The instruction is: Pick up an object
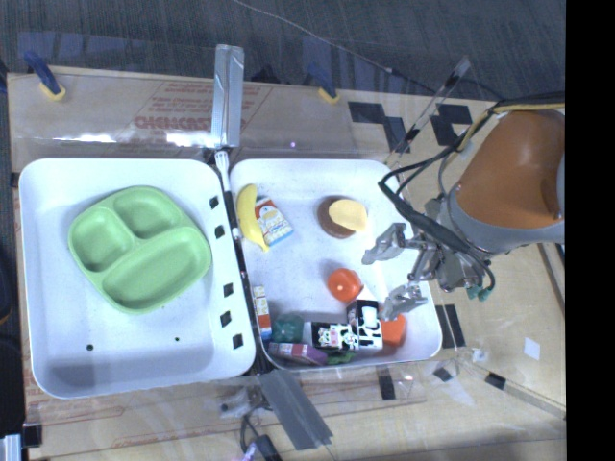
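My gripper [392, 272] hangs over the right part of the right bin [298, 176] with its two fingers spread apart and nothing between them. An orange ball [344, 282] lies just left of the fingers. A brown and yellow round toy [343, 216] sits further back. A yellow banana [249, 216] and a small carton [274, 223] lie at the bin's left side. Along the front wall lie a black-and-white cow-print item [348, 334], a teal object [286, 330] and an orange piece [393, 330].
The left bin [48, 257] holds a green divided plate [140, 248]. A metal bar [228, 99] stands at the back between the bins. The arm's orange band [514, 171] and its cables [423, 176] overhang the right bin's right edge.
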